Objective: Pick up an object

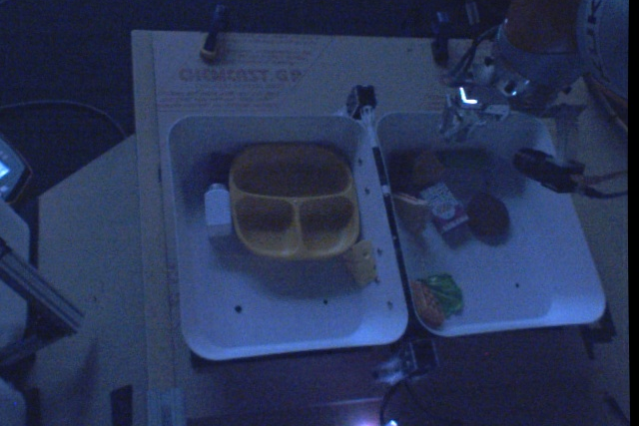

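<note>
My gripper (pixel 465 120) hangs over the far edge of the right bin (pixel 559 284), above and apart from the objects in it. Below it lie a small carton (pixel 446 207), a dark round item (pixel 488 215), a brownish item (pixel 427 170) near the divider, an orange wedge (pixel 409 208) and a green-and-orange item (pixel 436 298) at the near edge. The scene is very dim and the fingertips are hard to make out.
The left bin (pixel 200 304) holds a yellow divided tray (pixel 294 201), a small white bottle (pixel 217 208) on its left and a pale yellow piece (pixel 361 263) at its near right. A dark cable fitting (pixel 544 168) juts over the right bin.
</note>
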### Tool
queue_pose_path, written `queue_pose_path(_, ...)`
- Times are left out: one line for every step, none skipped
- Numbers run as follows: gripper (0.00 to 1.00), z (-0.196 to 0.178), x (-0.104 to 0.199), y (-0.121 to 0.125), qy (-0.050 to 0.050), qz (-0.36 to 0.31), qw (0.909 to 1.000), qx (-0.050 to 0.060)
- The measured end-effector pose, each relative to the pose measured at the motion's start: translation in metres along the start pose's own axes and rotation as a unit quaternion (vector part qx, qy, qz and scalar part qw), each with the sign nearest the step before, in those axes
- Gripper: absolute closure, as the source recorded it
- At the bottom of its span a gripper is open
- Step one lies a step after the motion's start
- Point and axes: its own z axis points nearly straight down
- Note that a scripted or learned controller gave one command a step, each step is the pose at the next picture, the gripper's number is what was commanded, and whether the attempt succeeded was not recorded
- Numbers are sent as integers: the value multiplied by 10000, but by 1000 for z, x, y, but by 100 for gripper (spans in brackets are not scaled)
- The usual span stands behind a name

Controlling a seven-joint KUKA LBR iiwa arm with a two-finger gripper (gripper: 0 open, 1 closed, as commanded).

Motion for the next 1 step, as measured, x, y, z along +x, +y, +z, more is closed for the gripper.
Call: queue_pose_path(100, 11, -16, 1, -1, 19, 10000, 22)
